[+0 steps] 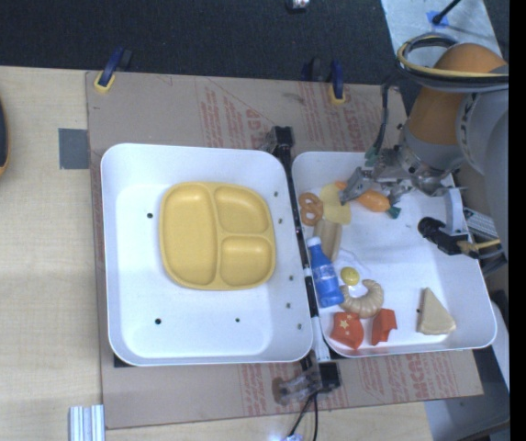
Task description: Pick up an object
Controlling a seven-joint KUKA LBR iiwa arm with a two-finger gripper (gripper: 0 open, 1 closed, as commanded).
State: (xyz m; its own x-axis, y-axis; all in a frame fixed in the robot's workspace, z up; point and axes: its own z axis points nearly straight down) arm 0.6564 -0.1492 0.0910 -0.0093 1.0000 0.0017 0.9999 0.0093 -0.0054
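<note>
Jaws: cannot tell whether spread or pressed together, the metal parts too jumbled at this slant. Gripper [377, 184] low over the far part of the right bin [408, 263], below the orange-banded wrist. Nothing seen pinched.

Just on the near side of the jaws, touching or almost touching: orange piece [374, 201], lying on the bin floor. Cannot tell if gripped.

Just to the view's left of the jaws: yellow block [336, 212], then pretzel [310, 208] against the bin wall. Tan stick [331, 243] poking out toward the viewer from under the block.

Nearer the viewer and left of the jaws: blue bottle [324, 273] along the wall, round yellow-and-white piece [349, 276] beside it, curled tan piece [365, 298] next, two red pieces [347, 330] at the near rim.

Well apart from the jaws, toward the near right corner: pale wedge [434, 313].

Far to the view's left of the jaws, in the left bin [132, 255]: yellow tray [217, 235], three compartments, lying flat.
</note>
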